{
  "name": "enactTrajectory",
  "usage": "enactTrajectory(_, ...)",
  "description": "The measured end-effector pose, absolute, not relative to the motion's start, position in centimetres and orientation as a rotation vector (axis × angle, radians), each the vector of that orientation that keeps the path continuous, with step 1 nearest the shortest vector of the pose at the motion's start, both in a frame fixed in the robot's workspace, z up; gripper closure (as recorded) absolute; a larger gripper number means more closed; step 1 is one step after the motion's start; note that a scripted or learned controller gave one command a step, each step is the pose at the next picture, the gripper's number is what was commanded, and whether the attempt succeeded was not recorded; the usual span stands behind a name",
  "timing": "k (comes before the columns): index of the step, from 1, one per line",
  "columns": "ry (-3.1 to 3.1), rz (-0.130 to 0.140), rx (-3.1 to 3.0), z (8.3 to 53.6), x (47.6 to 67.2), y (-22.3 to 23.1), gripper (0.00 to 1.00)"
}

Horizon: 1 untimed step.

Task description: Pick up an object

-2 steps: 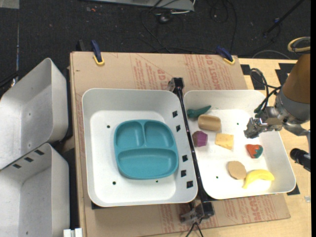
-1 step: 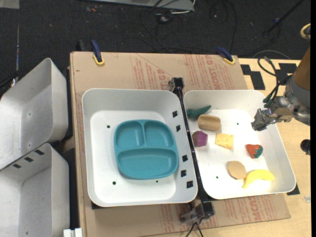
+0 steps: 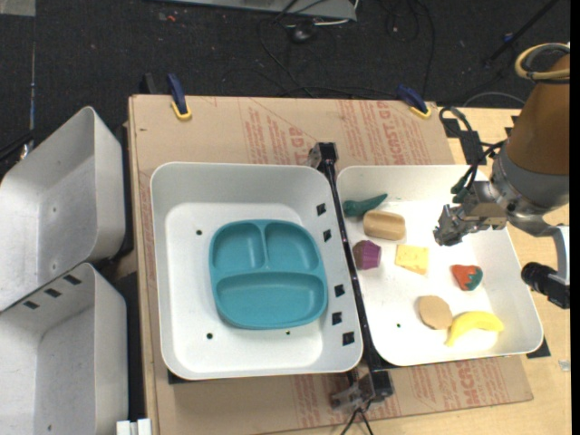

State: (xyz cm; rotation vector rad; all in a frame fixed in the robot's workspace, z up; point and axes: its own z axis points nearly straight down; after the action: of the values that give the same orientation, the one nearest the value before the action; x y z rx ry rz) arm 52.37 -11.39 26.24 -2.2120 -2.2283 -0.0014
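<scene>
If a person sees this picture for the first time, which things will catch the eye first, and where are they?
The teal divided plate stands out most, lying alone in the middle of the left bin. Next come the small toy foods scattered in the right bin, above all the yellow banana near its front edge. The grey arm's tool hangs over the right bin's upper right part.

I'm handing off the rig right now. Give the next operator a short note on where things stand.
Gripper: over the right bin, upper right part; nothing seen between its fingers.
Right bin holds: teal piece, tan block, purple piece, yellow cheese wedge, red strawberry, tan oval, banana.
Left bin: teal divided plate.
Done: nothing picked.
Left: grasp and lift one object.
</scene>
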Motion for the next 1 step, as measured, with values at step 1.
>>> enactTrajectory(1,-2.229,0.000,-2.212,24.72,52.44,-6.63,1.00)
